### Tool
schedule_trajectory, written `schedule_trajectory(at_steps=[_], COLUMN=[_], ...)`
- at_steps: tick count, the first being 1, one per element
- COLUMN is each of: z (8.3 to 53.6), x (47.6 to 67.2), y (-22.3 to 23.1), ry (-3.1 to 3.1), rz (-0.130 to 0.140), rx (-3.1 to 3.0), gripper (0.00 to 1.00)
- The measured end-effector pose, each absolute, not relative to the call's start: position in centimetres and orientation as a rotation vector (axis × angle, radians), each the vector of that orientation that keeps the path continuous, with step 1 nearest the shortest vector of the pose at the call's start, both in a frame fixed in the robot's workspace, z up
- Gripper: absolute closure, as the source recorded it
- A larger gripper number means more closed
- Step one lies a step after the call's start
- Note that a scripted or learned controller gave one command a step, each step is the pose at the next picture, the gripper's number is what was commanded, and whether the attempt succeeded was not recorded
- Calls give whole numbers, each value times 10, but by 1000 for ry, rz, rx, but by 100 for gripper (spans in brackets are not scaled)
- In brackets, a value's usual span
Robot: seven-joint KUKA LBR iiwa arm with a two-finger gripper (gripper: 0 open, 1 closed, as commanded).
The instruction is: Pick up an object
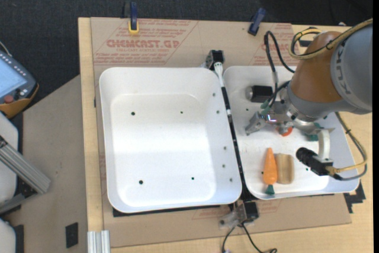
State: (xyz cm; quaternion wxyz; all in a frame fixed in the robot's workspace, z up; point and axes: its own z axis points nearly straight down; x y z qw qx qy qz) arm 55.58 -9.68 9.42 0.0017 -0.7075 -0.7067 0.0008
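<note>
The gripper (260, 122) is low in the right bin (256, 183), and I cannot tell whether it is open or closed. The carrot (270, 166) lies nearer the front beside a wooden block (286, 168); closing here could miss both.

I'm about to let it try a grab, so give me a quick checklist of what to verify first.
1. Gripper over the right bin: ok.
2. Carrot in that bin: ok.
3. Wooden block touching the carrot, may crowd a grasp: not ok.
4. Gripper above the carrot: not ok, it sits farther back.
5. Finger opening: cannot tell.
6. Something red under the wrist, what it is: cannot tell.
</note>
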Motion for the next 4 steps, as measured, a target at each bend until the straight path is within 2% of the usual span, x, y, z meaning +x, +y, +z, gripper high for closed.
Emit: schedule_trajectory(at_steps=[1, 2, 3, 4], z=[85, 96, 106, 190], x=[561, 561, 561, 546], y=[-95, -96, -96, -14], ry=[-2220, -2220, -2221, -2233], rz=[1, -2, -3, -11], rx=[-2221, -2225, -2227, -2214], gripper=[0, 100, 100, 100])
